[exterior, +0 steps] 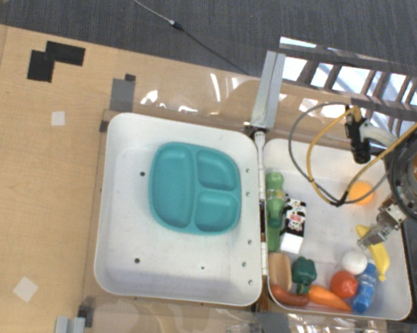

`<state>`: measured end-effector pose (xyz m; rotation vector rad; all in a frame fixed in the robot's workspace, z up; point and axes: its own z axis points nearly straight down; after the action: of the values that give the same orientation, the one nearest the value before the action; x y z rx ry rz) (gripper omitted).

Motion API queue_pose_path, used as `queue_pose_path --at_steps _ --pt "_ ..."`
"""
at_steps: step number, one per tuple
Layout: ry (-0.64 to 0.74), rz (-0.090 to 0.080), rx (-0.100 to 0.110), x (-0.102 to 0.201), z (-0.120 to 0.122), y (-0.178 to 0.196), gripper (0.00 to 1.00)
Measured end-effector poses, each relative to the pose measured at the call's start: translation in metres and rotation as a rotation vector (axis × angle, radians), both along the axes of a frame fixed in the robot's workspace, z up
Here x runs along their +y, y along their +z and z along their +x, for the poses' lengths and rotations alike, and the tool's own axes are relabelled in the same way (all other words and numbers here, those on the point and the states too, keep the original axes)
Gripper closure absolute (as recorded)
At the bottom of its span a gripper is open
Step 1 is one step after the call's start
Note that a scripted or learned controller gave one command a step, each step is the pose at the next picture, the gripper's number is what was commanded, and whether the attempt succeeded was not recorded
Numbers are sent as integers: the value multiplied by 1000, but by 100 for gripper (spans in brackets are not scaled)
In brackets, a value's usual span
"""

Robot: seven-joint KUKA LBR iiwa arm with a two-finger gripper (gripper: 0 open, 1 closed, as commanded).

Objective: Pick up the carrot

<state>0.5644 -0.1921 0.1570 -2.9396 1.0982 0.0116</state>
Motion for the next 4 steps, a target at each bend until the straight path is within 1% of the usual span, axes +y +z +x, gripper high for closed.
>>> queue_pose_path --at_steps 1,2,3,4 --pt "256 -10 -24 1 12 227 100" --pt "503 -2 -14 -12 66 154 100" --pt "493 3 -4 -11 69 44 100" --pt "359 -4 -10 -12 -1 -71 100"
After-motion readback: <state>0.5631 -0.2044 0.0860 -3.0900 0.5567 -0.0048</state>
